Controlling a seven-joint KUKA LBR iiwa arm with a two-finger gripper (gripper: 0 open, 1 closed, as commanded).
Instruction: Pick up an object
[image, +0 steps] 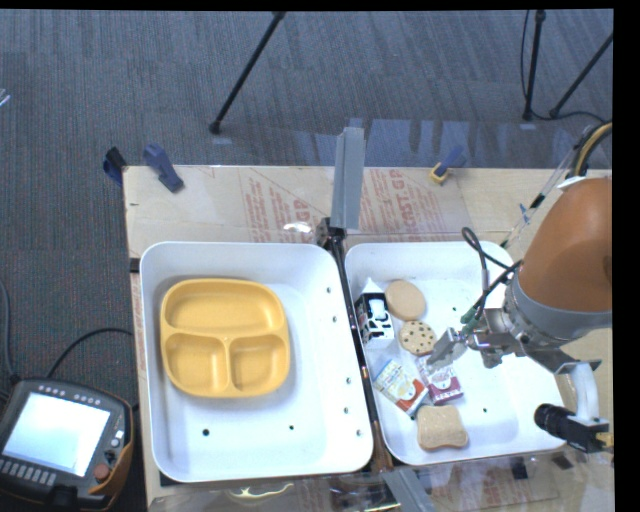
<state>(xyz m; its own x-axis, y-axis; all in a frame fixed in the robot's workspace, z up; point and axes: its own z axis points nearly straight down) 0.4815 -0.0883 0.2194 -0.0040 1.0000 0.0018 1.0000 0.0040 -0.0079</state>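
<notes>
Gripper (447, 349) sits low in right bin (490, 262), just above the red-and-white packet (440, 384), beside the speckled cookie (417, 337). Finger opening and grasp: cannot tell.

A yellow divided tray (226, 336) lies in the left bin (160, 420). A handheld screen (62, 434) sits on the floor, near left.
</notes>
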